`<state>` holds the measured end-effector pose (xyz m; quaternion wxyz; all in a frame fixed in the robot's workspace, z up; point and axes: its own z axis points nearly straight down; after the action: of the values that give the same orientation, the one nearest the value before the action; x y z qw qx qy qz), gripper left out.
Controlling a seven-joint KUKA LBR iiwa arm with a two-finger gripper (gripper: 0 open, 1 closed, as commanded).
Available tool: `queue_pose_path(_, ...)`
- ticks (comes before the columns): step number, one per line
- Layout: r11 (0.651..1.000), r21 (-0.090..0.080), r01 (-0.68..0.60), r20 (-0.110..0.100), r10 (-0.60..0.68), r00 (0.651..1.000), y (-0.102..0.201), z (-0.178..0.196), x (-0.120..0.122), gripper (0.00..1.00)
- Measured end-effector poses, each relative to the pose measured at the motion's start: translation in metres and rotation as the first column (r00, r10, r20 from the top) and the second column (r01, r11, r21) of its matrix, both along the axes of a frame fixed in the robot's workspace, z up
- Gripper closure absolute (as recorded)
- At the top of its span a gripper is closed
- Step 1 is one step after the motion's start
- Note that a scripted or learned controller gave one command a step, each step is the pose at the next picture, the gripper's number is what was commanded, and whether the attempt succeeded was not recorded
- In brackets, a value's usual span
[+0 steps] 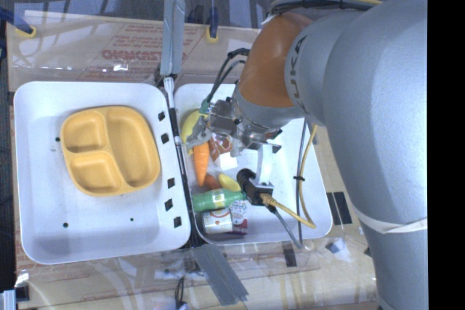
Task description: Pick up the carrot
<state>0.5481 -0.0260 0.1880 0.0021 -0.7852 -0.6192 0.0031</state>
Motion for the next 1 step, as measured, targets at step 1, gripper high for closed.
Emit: queue_pose_path(1,1.000,0.000,0.017,0.002,-0.017,1.000,-0.0503,-0.0005,0.1090,0.00)
